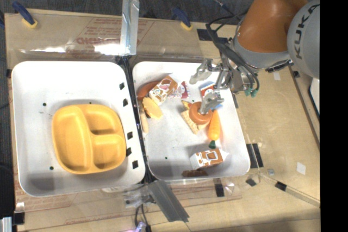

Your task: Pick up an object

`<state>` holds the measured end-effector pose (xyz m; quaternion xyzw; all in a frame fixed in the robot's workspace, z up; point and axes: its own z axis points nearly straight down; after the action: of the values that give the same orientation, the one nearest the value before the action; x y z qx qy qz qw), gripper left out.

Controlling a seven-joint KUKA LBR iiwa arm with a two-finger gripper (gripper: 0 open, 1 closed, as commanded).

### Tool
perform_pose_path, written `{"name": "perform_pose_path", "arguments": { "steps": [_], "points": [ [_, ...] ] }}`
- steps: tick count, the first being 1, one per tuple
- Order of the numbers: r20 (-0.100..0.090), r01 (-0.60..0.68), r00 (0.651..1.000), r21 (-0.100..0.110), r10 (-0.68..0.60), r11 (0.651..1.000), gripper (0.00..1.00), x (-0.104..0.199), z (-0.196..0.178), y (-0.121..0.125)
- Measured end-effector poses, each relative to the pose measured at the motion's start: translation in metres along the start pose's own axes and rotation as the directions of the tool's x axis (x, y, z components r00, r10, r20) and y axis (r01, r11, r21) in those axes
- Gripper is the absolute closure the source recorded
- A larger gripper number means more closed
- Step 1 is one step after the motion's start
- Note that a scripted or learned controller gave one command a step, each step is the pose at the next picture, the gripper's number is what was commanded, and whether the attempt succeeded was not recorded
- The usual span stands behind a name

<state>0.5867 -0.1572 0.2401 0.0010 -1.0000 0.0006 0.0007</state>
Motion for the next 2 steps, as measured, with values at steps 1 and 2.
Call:
{"name": "perform_pose_path", "arguments": {
  "steps": [1,2],
  "points": [
    [-0.007,0.049,0.999,-0.005,-0.049,0.999,0.0,0.027,0.102,-0.032],
    [0.02,0.049,0.999,0.003,-0.049,0.999,0.0,0.044,0.14,-0.038]
  ]
}}
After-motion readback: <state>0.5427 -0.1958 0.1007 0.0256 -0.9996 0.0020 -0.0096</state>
